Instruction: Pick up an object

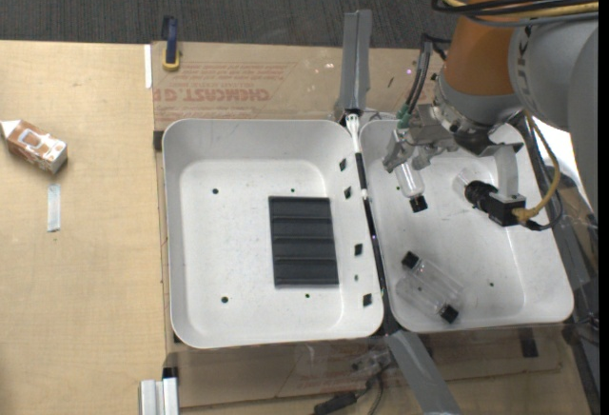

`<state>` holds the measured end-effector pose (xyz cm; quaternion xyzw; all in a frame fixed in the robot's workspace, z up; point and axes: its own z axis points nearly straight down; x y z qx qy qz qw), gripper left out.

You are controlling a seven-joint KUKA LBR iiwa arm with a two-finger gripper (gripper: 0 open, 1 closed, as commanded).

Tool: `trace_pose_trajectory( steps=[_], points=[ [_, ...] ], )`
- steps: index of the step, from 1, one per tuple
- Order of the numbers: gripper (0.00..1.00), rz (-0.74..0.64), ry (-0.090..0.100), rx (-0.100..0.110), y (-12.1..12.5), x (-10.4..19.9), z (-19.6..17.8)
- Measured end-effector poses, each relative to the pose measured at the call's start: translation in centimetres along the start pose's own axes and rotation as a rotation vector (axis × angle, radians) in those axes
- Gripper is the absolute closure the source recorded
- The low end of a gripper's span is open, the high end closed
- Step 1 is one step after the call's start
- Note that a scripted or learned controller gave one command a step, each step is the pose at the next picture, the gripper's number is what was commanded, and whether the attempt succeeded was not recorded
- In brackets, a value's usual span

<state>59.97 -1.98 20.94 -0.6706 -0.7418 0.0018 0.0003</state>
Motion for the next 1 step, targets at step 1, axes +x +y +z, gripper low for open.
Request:
trace_pose_trajectory(
  steps=[1],
  points=[
    [1.0, 0.005, 0.0, 0.0, -2.52, 2.44, -1.15]
  ],
)
